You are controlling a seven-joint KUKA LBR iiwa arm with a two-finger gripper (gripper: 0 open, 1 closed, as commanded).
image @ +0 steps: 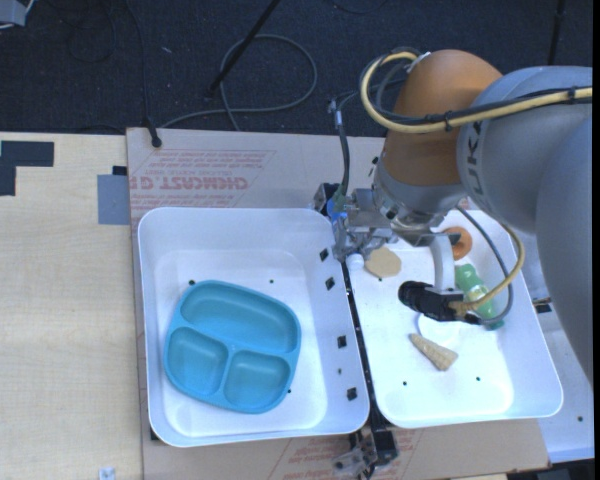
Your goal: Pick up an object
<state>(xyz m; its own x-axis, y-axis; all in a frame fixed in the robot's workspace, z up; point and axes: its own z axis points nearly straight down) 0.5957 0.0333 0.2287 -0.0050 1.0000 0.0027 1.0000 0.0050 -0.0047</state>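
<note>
My gripper [364, 236] hangs over the far left corner of the right bin [525, 393], under the orange wrist band. A flat, round tan piece [384, 263] lies just below and to the right of it, close by; whether they touch is not visible. A tan cone-shaped piece [435, 351] rests near the bin's middle. A green object [477, 290] and an orange object [461, 240] lie by the right side, partly hidden by the arm and cable.
The left bin [160, 238] holds a blue divided plate [232, 346]. The two bins meet along a ridge [348, 328] close to the gripper. The grey arm covers the far right part of the right bin.
</note>
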